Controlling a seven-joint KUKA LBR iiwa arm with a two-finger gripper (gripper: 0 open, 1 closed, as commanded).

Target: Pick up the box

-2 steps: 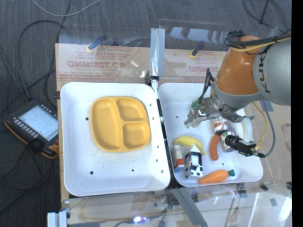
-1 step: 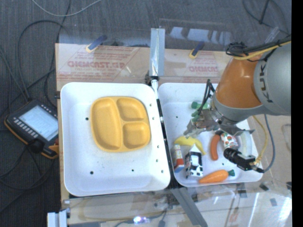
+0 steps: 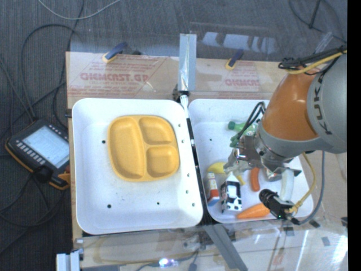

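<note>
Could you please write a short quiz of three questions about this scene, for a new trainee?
1. True or false: the yellow divided tray lies in the right bin.
2. Which thing lies nearest the front wall of the right bin? A) the carrot B) the green item C) the yellow divided tray
3. Fill in: the black-and-white box stands in the ____ bin, below the gripper in the picture.

Key
1. False. It lies in the left bin.
2. A, the carrot.
3. Right.
</note>
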